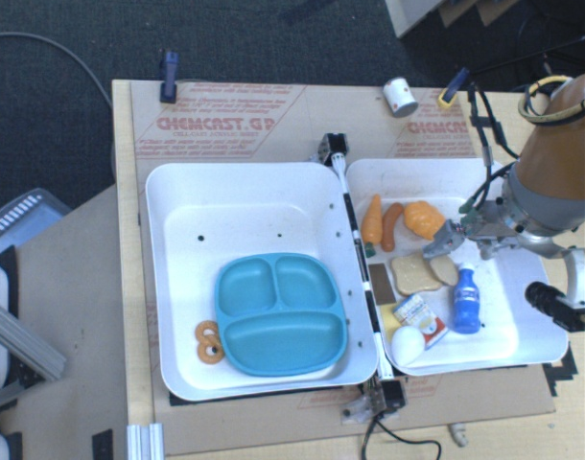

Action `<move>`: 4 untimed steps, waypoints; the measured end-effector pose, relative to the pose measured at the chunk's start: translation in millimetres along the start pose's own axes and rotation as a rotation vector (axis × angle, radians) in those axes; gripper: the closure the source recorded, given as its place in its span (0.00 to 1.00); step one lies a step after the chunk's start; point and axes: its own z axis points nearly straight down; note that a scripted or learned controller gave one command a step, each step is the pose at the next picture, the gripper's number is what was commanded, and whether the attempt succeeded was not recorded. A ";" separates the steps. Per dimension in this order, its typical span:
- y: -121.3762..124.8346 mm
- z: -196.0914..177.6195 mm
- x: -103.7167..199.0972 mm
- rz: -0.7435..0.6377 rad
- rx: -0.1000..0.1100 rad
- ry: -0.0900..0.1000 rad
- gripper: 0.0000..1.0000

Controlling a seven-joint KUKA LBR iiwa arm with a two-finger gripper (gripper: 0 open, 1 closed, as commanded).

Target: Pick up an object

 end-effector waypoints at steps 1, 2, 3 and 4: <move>-32.1 105.1 -49.2 0.001 0.000 -0.001 0.00; -31.7 95.3 -48.8 0.001 -0.002 -0.001 1.00; 18.6 104.6 24.4 -0.002 -0.003 0.000 1.00; 9.7 -29.2 91.4 -0.001 -0.002 0.000 1.00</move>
